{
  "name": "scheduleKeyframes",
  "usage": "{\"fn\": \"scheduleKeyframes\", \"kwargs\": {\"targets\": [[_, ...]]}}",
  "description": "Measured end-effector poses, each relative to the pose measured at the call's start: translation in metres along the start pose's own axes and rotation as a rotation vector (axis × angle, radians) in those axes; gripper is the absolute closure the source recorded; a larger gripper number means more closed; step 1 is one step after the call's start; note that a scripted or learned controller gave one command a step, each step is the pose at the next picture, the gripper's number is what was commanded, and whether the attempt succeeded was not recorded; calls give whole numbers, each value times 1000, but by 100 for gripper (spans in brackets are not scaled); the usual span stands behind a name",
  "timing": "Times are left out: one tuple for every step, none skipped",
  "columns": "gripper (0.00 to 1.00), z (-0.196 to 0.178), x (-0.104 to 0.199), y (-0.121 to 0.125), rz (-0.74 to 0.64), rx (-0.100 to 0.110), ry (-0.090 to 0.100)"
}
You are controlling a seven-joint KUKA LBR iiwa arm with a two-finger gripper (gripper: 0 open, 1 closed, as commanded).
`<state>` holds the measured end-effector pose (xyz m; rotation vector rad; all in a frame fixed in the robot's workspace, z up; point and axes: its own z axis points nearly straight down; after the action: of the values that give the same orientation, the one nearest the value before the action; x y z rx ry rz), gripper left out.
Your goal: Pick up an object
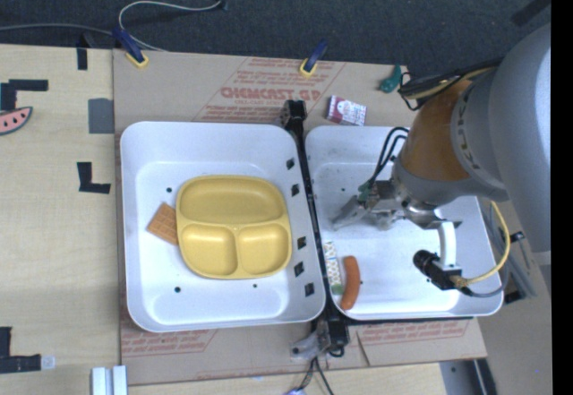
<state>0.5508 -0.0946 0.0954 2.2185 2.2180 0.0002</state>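
My arm (483, 142) sits highest, nearest the camera, big grey body with orange band, coming in from the right over the right bin (394, 299). Under everything, a brown cardboard sheet (215, 89) with red print on the bench. Left bin (143, 151) and right bin are white and shallow, touching along a black centre seam.

Yellow divided plate (235, 225) lies flat in the middle of the left bin, three compartments facing up. My gripper (345, 216) is low in the right bin's left half, pointing left toward the seam. I can't tell if it's apart or together, and nothing shows clamped in it.

Pickable things:
- An orange-red sausage (350, 282) in the right bin's near-left corner, lying near-to-far, nearer than my gripper and apart from it.
- A tan flat wafer (163, 223) in the left bin, tucked partly under the plate's left edge.
- A small patterned packet (333, 264) just left of the sausage, against the bin's left wall.

Outside the bins:
- A red-and-white packet (345, 110) on the cardboard, just beyond the right bin's far-left corner.
- Yellow clamps on the cardboard's far edge, one (313, 60) mid and one (132, 48) left.
- A small green item (391, 78) at the far right, too small to tell what.
- A pink piece (13, 119) at the far-left edge of the bench.
- A thin cable (179, 4) loops over the dark floor beyond.
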Motion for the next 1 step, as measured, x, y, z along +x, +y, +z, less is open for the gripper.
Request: {"fn": "scheduleKeyframes", "kwargs": {"targets": [[100, -9, 0, 0, 0, 2, 1]]}}
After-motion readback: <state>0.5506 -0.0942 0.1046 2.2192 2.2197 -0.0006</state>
